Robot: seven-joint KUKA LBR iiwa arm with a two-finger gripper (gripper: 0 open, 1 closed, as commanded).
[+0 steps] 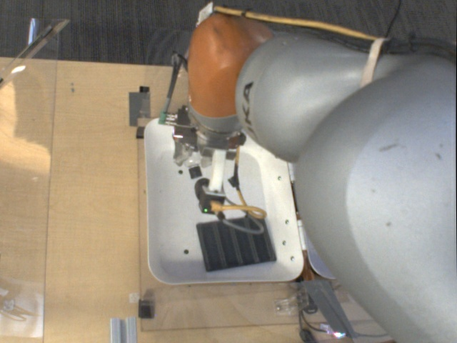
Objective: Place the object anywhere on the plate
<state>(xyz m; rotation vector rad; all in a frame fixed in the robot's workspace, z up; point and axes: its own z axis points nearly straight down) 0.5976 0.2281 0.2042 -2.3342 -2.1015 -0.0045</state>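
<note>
Gripper (pixel 202 164) hangs over the upper-middle of the white bin (pixel 161 213) — can't tell its state from here, the wrist hardware and cabling clutter the tip. A dark ribbed slab (pixel 235 245) lies flat on the bin floor just below the gripper, toward the bin's near edge; whether that's the plate or the object, I can't say. Small black bits sit right under the tool, too small to identify.

Judgement: early step, nothing seated on the slab. The next move calls for confirming what's at the tip, then travelling a short way toward the slab and lowering.

Pose: the orange band (pixel 218 63) sits directly above the wrist, tool pointing roughly straight down — the grey arm (pixel 357 156) sweeps in from the bin's right, hiding that side.
</note>
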